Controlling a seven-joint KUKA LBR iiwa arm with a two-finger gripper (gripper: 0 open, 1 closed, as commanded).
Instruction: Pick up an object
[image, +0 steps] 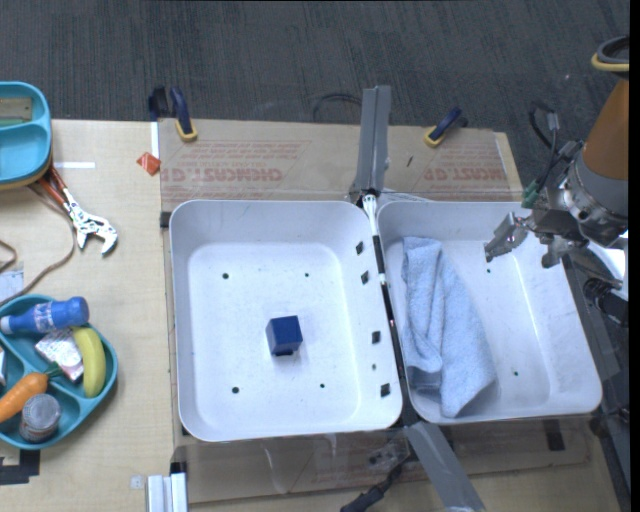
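Nearest the camera, along the lower left edge of the surface (140, 400): one round blue tray (104, 385) holding one banana (92, 360), one carrot (20, 395), one bottle with a blue cap (42, 316), one small grey can (38, 415) and one crumpled wrapper (60, 352)

Further in, two shallow white bins side by side, touching along their inner rims. In the left bin (200, 400): one dark blue block (284, 334), alone near the middle of the floor, well apart from every wall. In the right bin (560, 390): one pale blue towel (440, 325), bunched lengthwise against the left wall, from near the far rim down to the near corner

Above the far right part of the right bin: the hand (528, 240), hanging over the rim, reached in from the right on a grey wrist under an orange band (612, 140). Fingers splayed apart, released, nothing between them. Well apart from the towel and far from the block

Left of the bins: one silver wrench (88, 225) lying flat, with a brown cord beside it

Farthest back: one light blue container (25, 125) at the left edge, one small red piece (149, 163), two clamps (180, 115) on the cardboard's far edge, one grey upright bar (374, 140) between the bins
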